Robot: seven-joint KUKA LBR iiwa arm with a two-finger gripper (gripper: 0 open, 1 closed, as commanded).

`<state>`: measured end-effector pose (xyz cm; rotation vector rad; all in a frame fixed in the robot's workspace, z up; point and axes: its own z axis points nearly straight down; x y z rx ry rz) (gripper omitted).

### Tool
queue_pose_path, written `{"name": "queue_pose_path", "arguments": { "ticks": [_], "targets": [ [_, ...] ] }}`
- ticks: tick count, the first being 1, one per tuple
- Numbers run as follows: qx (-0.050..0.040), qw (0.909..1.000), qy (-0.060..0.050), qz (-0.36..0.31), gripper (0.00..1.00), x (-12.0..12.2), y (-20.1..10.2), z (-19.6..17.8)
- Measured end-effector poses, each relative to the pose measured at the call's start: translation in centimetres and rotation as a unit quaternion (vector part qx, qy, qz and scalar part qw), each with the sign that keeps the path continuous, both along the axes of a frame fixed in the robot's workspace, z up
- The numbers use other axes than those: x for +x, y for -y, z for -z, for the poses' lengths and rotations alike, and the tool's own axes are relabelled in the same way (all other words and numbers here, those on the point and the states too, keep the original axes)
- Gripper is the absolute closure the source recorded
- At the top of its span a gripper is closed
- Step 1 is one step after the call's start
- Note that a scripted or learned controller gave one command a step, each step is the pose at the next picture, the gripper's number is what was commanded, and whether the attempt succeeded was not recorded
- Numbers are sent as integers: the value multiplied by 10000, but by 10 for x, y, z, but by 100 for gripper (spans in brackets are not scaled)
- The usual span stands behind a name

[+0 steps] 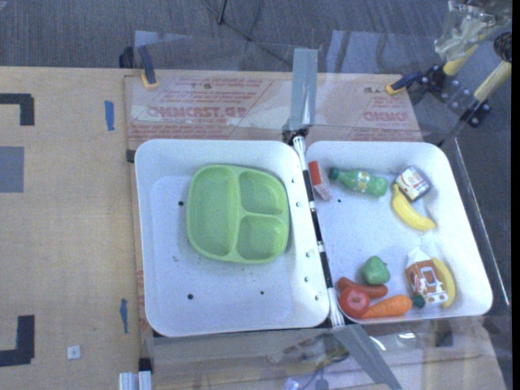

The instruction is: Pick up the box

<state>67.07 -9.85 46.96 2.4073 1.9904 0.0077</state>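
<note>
We should drop straight onto the small box (413,183) at one o'clock in the right bin (467,218), missing the banana (410,211); how the gripper (470,23) is set, we cannot tell

glossy green plastic tray (238,213), matt white bins (162,299), printed carton box (425,279).
</note>
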Motion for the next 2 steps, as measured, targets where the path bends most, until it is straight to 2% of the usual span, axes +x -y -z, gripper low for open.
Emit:
{"name": "queue_pose_path", "arguments": {
  "ticks": [2],
  "targets": [
    [-34,10000,53,-48,100,2,-5,-23]
  ]
}}
